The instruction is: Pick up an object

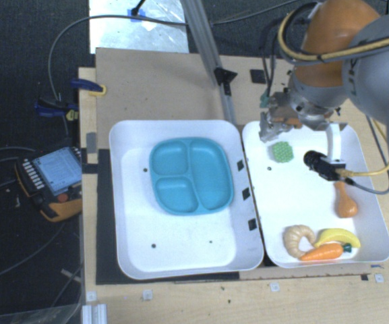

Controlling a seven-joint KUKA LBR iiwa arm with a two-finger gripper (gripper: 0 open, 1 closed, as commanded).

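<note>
Gripper (270, 131) hangs just beside the green ball (282, 152), at its far left. Can't tell the fingers' state. Ball could easily roll off if nudged.

Bench top (154, 86) of tan board is seen on dark carpeted floor (19, 19). A bright reflective sheet (147, 19) is laid behind it (glare noted). A handheld pendant (51, 179) is placed on the floor, cables (66, 39) trailing.

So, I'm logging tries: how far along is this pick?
Nothing looks picked yet. The tool is low at the right bin's far edge, beside the green ball. The croissant, carrot and banana lie untouched. Grasping and lifting remain.
</note>
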